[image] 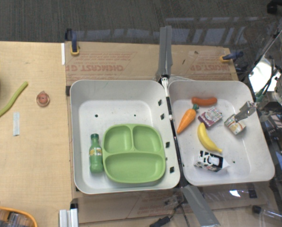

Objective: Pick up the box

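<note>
Two steps remain, approach and grasp: the black-and-white printed cardboard box (209, 161) lies near the right white bin's (257, 167) front edge. The grey gripper (242, 116) hangs near its right edge, and I cannot tell whether it is open or closed.

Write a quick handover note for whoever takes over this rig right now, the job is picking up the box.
Tool: at the right bin's far right, low over a small silvery item; nothing seen held.
Box: black and white, lying in the right bin's near part, just below the banana, away from the tool.
Done: nothing; box not lifted.
Left: move to the box, grasp, lift.
</note>
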`<state>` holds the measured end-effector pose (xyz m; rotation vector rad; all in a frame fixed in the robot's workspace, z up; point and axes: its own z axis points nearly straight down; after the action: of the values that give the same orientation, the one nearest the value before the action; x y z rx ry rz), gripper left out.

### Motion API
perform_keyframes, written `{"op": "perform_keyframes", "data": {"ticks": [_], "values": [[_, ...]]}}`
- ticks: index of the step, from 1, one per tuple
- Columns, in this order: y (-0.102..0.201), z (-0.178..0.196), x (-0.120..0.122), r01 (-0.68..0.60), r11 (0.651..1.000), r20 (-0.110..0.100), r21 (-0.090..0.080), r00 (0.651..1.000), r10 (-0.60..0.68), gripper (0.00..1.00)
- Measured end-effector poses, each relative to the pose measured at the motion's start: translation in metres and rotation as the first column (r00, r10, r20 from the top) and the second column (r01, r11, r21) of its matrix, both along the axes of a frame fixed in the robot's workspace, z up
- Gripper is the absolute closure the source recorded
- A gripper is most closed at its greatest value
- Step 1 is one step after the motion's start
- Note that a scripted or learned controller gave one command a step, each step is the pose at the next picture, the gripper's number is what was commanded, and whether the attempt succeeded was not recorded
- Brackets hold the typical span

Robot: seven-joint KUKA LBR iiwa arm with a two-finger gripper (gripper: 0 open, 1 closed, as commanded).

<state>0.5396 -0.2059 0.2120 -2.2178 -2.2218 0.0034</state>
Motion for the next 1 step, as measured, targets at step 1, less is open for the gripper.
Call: {"op": "perform_keyframes", "data": {"ticks": [1], "values": [[0.0314,-0.0994,0.0540,-0.159,0.987,0.002,0.000,0.987,0.159,0.00]]}}
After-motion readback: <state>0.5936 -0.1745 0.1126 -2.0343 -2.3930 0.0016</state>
